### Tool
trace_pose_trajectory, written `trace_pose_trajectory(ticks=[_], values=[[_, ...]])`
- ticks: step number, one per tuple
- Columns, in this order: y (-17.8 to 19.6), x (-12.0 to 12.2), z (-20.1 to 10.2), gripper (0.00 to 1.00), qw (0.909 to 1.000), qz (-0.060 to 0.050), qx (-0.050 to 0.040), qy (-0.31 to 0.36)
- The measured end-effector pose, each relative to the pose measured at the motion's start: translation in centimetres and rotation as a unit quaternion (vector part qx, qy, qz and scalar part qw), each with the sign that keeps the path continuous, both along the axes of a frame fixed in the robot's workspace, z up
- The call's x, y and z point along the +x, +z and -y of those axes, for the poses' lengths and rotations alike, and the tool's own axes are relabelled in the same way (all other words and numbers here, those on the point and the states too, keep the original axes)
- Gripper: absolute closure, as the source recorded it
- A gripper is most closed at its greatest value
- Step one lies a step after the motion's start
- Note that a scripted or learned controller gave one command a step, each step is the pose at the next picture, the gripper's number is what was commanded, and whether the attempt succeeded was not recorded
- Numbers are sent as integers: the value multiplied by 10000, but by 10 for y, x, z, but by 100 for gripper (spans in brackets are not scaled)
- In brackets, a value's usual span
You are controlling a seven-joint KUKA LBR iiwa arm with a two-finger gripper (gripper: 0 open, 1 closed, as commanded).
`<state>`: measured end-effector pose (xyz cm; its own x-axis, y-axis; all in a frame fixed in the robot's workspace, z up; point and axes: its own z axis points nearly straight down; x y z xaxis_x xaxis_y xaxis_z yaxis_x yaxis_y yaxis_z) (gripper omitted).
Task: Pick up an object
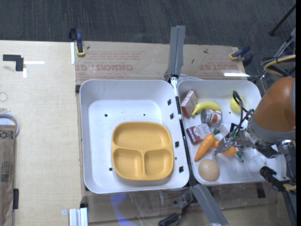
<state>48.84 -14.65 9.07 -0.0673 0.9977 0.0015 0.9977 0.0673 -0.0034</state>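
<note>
In the camera view, two white bins stand side by side in the middle of the frame. The left bin [89, 126] holds a yellow divided tray [142, 150] with three compartments, lying a little below its centre.

The right bin [254, 86] contains the small objects. At its upper left is a small red carton [188, 103], and just right of it a banana [206, 107]. Below the banana there is a small can [212, 117], a dark red packet [196, 132], and a carrot [205, 146] lying at a slant. A beige egg-shaped object [209, 170] rests at the lower part of the bin. A yellow lemon-like fruit [236, 105] lies at the upper right.

The arm enters from the right, its orange band [278, 105] at the frame edge. The gripper [230, 142] is low in the right bin, just right of the carrot, above a small orange piece [229, 149]. If its fingers are spread or closed, I cannot tell.
</note>
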Motion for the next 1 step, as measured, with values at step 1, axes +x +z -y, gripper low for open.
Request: trace_pose_trajectory(ticks=[1], values=[[9,0,1,100,10000,-5,4,-16]])
